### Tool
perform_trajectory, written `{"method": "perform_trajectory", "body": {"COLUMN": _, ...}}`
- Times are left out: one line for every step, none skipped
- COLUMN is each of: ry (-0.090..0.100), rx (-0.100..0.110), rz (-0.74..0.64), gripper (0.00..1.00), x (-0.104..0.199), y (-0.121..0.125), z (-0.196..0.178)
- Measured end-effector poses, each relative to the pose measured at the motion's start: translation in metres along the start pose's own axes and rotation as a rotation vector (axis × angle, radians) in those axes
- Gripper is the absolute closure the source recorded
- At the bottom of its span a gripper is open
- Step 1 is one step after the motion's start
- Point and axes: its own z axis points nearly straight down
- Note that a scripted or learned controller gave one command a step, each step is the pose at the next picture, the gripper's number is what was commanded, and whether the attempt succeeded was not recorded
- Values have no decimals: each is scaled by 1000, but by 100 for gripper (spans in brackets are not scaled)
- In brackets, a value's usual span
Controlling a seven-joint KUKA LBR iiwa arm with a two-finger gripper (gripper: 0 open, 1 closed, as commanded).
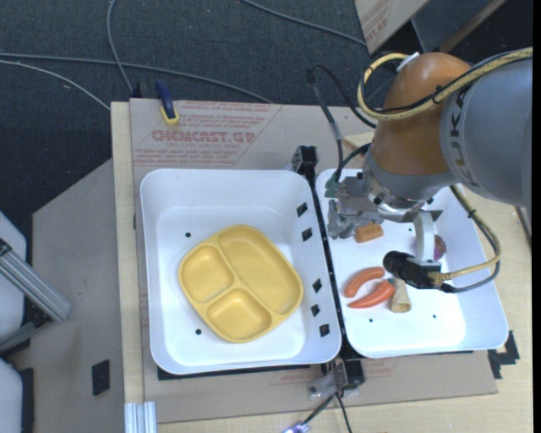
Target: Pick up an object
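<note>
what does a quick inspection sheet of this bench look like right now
surface: two shallow white bins side by side on a brown board, left bin and right bin.
job's things: yellow divided tray lies in the left bin; orange-red curved pieces, a tan piece and a small orange block lie in the right bin.
clutter: blue and yellow clip at the board's far edge.
grippers: pincer hangs over the right bin's far left part beside the orange block; finger state unclear.
cables: yellow cable loops off the arm; dark cables run on the floor.
surroundings: dark carpet; cardboard box at the top.
</note>
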Motion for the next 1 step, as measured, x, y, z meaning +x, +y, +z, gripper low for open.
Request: {"method": "perform_trajectory", "body": {"ry": 1, "rx": 0, "rz": -1, "gripper": 100, "x": 62, "y": -21, "z": 0}}
